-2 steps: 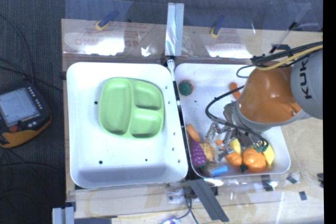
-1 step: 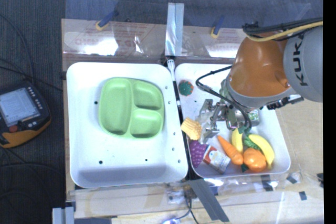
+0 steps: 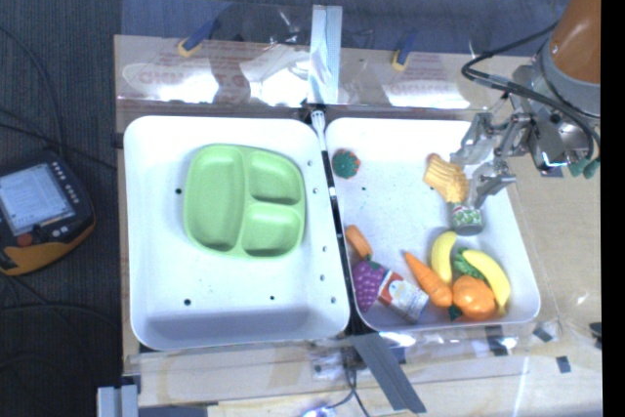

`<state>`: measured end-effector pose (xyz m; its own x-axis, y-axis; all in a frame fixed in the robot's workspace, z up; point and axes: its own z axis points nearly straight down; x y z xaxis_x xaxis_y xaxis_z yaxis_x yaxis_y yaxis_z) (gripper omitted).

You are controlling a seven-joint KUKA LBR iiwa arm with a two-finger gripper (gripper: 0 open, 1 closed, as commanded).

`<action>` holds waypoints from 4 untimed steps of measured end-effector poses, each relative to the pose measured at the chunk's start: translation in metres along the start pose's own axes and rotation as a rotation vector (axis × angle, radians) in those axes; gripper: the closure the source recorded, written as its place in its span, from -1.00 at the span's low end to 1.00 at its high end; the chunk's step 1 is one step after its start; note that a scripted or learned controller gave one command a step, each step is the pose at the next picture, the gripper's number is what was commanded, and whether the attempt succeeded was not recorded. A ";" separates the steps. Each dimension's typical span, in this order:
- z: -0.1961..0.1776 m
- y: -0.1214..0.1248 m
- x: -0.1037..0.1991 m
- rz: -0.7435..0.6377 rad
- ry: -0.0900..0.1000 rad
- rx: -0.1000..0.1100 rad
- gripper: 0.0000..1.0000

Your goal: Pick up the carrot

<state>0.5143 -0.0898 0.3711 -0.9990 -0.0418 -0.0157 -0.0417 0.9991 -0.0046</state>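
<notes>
Below, dark carpet, pale bench [image 3: 146, 78] — claw [image 3: 485, 158] spread apart, carrot [image 3: 427, 276] in right bin [image 3: 391, 161]

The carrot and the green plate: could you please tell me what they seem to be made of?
The carrot looks like moulded plastic toy food: a uniform orange, smooth surface. The green plate seems to be matte plastic too, judging by its even colour and soft rounded dividers. Neither can be confirmed by sight.

Your arm [image 3: 586, 24] is cut off by the right edge above the claw [image 3: 485, 161]; just below the claw, a small green-grey item [image 3: 467, 218] seems too blurred to name.
</notes>
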 end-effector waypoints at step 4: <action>0.117 -0.131 -0.006 -0.593 0.014 -0.011 1.00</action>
<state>0.5279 -0.2213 0.2549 -0.8054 -0.5927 -0.0006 -0.5927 0.8054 0.0017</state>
